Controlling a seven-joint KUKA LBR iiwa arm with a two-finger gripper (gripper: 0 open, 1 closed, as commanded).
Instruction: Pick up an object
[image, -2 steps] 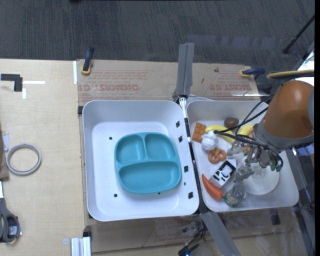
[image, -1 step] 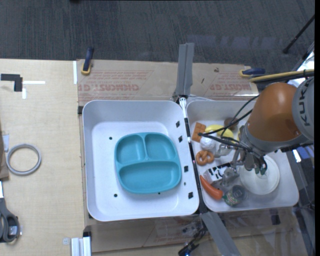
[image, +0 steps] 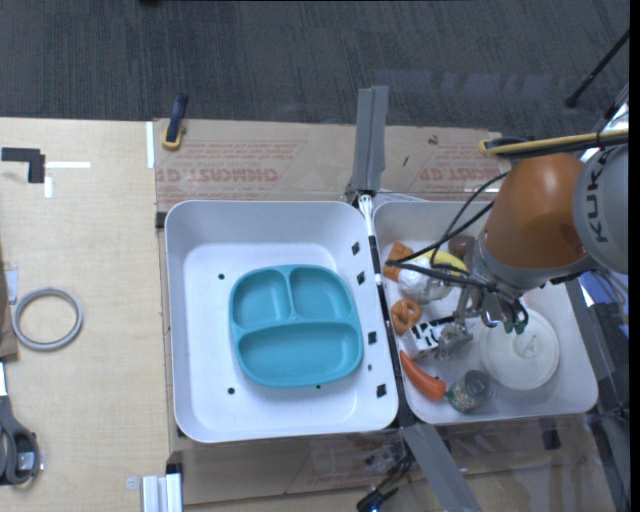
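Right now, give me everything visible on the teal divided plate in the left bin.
The teal divided plate looks like smooth matte plastic, a rounded rectangle with raised ridges splitting it into three compartments: two small ones at the far side, one wide one near. It lies flat, right side up, slightly rotated, about centred on the left white bin's floor. Nothing lies in it or touches it.

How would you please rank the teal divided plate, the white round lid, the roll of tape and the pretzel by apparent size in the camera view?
1. Teal divided plate, clearly largest.
2. White round lid and roll of tape: they look about alike, and the arm partly hides the lid, so I won't rank them.
3. Pretzel, smallest.
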